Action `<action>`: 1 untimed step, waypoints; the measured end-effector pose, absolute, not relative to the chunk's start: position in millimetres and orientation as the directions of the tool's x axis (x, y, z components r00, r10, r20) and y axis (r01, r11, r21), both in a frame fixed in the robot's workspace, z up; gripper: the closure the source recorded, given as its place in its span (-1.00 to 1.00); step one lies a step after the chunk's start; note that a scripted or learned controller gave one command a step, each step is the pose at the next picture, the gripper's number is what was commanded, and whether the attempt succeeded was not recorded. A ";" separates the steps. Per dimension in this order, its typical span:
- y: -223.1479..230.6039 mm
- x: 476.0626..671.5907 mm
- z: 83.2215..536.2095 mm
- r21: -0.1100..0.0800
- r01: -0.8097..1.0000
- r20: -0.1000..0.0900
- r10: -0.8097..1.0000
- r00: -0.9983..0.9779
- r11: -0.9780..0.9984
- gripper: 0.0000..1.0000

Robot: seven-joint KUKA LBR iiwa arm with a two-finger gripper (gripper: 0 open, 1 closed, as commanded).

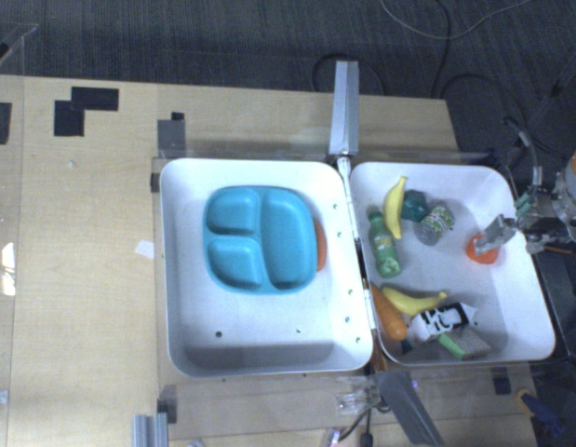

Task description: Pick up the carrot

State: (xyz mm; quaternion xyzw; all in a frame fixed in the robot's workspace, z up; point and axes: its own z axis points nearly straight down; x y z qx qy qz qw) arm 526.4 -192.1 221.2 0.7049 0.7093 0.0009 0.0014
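Right, wide view first: the wooden bench [83, 250] carries two white bins side by side. The left bin [176, 277] holds a blue divided plate [260, 238] near its centre, with an orange sliver [319, 250] peeking out at the plate's right edge. The right bin [520, 296] is the busy one. The gripper [500, 234] comes in over that bin's right edge and sits right at a small red-orange piece [483, 252]. Open or closed? Can't tell from this angle, and nothing shows as held. Down by the right bin's left wall, towards its near corner, lies the carrot [392, 319], just under a banana [410, 298] and well apart from the gripper. A second banana [395, 208] stands towards the far edge beside a green bottle [384, 245], and a can [436, 223] lies near them. By the near edge is a black-and-white pack [441, 320]; its print is too small to read, as are the labels on the bottle and can.
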 end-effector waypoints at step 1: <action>-182.4 551.9 264.9 0.007 0.999 -0.002 0.999 -0.042 0.042 -1.00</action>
